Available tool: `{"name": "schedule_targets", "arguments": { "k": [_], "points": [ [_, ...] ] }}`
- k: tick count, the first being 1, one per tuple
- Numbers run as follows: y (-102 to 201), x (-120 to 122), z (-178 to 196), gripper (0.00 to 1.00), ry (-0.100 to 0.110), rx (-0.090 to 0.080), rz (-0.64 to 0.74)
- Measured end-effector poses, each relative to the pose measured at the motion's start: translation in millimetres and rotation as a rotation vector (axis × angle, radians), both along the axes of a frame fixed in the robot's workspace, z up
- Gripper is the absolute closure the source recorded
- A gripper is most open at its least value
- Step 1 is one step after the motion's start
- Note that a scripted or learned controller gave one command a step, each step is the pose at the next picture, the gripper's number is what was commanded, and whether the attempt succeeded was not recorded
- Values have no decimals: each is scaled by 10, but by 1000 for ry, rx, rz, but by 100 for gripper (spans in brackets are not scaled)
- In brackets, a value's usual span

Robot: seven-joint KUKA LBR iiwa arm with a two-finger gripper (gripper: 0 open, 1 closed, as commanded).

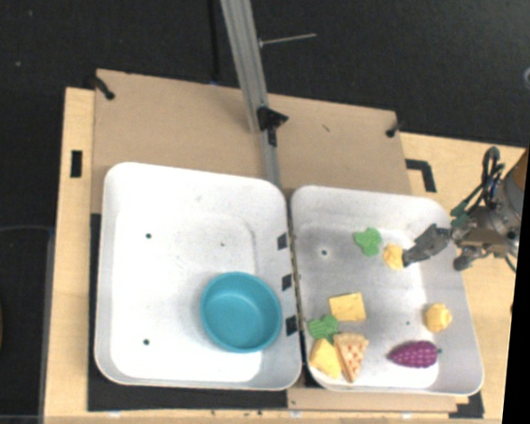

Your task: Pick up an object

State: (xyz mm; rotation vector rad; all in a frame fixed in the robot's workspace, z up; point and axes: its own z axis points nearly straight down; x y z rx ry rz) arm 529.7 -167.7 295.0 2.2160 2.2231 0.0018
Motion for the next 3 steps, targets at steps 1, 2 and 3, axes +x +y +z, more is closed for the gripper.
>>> {"name": "schedule_targets", "arguments": {
  "k": [1, 2, 3],
  "points": [
    [-1, 0, 1, 0, -1, 0, -1],
    [-111, -8, -489, 0, 6, 0, -4],
    [-170, -3, -923, 0, 5, 0, -4]
  ]
}}
